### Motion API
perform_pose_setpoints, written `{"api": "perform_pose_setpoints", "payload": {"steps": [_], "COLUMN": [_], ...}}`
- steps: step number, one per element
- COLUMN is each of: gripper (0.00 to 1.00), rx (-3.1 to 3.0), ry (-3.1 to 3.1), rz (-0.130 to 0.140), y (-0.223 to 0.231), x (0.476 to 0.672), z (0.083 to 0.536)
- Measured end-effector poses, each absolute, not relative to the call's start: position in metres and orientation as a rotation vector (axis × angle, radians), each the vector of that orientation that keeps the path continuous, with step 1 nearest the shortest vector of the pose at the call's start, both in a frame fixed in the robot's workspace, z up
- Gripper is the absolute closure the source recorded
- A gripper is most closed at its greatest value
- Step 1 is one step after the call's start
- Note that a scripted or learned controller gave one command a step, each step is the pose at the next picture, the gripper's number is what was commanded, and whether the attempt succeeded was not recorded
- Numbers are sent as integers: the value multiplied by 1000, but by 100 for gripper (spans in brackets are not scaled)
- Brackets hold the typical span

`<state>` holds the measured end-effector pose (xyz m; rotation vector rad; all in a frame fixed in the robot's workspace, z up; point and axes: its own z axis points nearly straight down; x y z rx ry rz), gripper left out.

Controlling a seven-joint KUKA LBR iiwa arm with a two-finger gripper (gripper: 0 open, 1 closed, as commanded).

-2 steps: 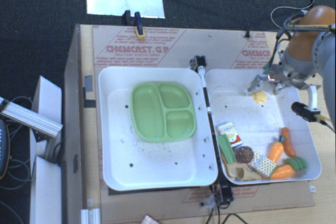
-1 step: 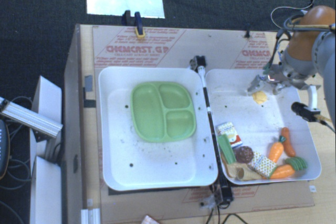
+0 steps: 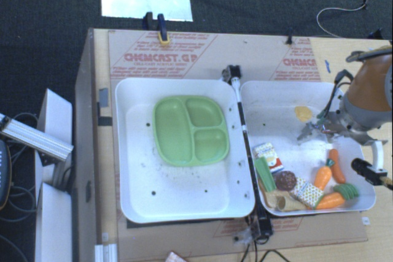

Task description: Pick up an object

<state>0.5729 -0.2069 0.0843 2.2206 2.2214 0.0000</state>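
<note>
Over the right bin (image 3: 368, 196), the arm (image 3: 368, 92) reached in from the right edge, and its claw (image 3: 314, 130) hung low above bare white floor in the middle of that bin. Whether the claw was spread or pressed together could not be told from this slanted view; nothing showed between its tips.

The things to pick were crowded along the near side of the right bin: two toy carrots (image 3: 323, 176), one with a green top (image 3: 348, 190), a round brown piece (image 3: 285, 180), a green stick (image 3: 266, 173), a small printed card (image 3: 268, 153) and a patterned packet (image 3: 307, 193), several touching or overlapping. A pale yellow piece (image 3: 303, 112) lay alone toward the far side, near the claw. In the left bin (image 3: 132, 150) sat a green divided plate (image 3: 190, 131), well apart from the arm.

As it stood, the claw seemed to sit between the yellow piece and the pile, over neither, so a descent there would likely close on nothing. Were it to go for the pile, the crowding looked risky: tips might land on two items at once, nudge a carrot aside, or pinch a flat card that slips out. The yellow piece, being small and flat, might also escape a grip.
</note>
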Motion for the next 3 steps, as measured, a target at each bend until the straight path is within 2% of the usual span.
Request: {"api": "perform_pose_setpoints", "payload": {"steps": [1,2,3], "gripper": [0,0,0], "rx": [2215,2217,2220], "ry": [2224,2221,2226], "rz": [5,3,-2], "y": [-187,-207,-206], "x": [670,665,668], "z": [85,85,85]}}
